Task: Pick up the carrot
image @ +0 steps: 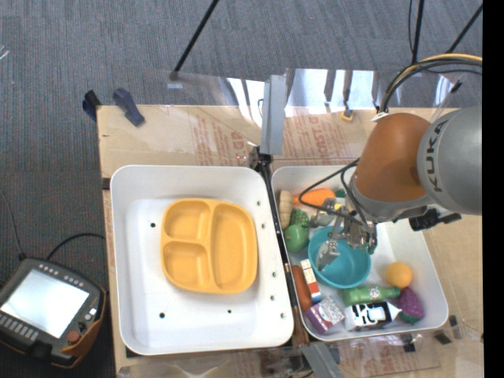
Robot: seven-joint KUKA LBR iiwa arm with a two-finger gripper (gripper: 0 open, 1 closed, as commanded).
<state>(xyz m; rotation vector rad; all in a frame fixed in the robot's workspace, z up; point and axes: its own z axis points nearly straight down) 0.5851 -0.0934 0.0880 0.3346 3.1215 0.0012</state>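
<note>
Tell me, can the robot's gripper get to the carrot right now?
Probably yes. The carrot lies uncovered at the bin's far side, close beside the gripper, which hangs over the blue bowl.

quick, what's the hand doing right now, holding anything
Hand: over the round teal bowl in the right white bin; open or shut cannot be told, nothing visibly held.

Grey arm (461,160) reaching in from the right, orange wrist band — jaws pointing down, low
</note>
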